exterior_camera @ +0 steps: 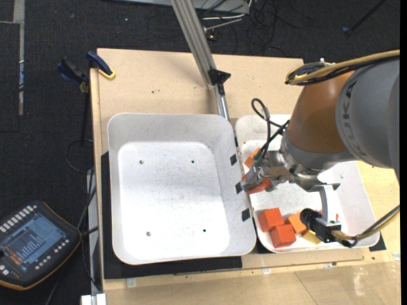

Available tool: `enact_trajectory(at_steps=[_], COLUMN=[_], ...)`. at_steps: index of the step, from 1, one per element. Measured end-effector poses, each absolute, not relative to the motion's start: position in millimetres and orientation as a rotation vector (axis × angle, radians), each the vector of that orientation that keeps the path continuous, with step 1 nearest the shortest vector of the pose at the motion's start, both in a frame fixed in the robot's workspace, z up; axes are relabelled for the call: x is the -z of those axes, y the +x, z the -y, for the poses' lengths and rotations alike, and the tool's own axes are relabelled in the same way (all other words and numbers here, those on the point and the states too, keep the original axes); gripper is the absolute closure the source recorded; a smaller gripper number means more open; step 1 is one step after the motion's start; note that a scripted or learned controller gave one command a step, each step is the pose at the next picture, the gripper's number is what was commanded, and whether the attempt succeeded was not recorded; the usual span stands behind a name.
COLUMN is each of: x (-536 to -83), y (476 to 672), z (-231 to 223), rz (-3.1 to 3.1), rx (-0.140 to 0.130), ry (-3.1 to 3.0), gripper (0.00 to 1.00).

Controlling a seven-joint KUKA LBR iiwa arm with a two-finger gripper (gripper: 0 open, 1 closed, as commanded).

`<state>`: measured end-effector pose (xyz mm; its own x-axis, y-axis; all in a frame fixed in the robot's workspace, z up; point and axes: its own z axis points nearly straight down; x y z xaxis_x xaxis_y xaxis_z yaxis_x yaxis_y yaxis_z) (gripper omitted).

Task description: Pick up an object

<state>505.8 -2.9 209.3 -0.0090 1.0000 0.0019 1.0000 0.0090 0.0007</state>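
1. Over the right bin (365, 189), near its left wall, hangs the gripper (259, 178), w/ the grey arm (356, 116) and its orange band reaching in from the right and covering much of that bin.
2. Fingers: can't tell how far apart they are, nor whether anything sits between them. Wrist body and cables block the tips. Some orange shows right at the gripper, approx. at the tips, but it could be a block in the bin below or part of the tool; not enough to call it a hold.
3. Task's things: two orange-red blocks (277, 226) lie touching each other on the right bin's floor toward its front edge, w/ a tan block (297, 223) just beside them on the right.
4. Key relation: the blocks lie toward the front of the bin from the gripper, near but apart from it, i.e. down-frame and slightly right.
5. Axis: blocks look chunky, approx. cube-like, so no strong long axis. The pair together runs diagonally, from back-left to front-right. Edges sit slightly skewed to the bin wall.
6. Judgement: if nothing's held, next move needs a short shift toward the front edge, then a descent.
7. Left bin (127, 132) sits alongside, well apart from the blocks.
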Motion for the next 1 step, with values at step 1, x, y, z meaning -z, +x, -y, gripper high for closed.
enact_trajectory(at_steps=[1], x=[-224.6], y=[502.6], z=[-52.3], rz=[2.231], rx=[0.004], ry=[-2.211], gripper=[1.0])
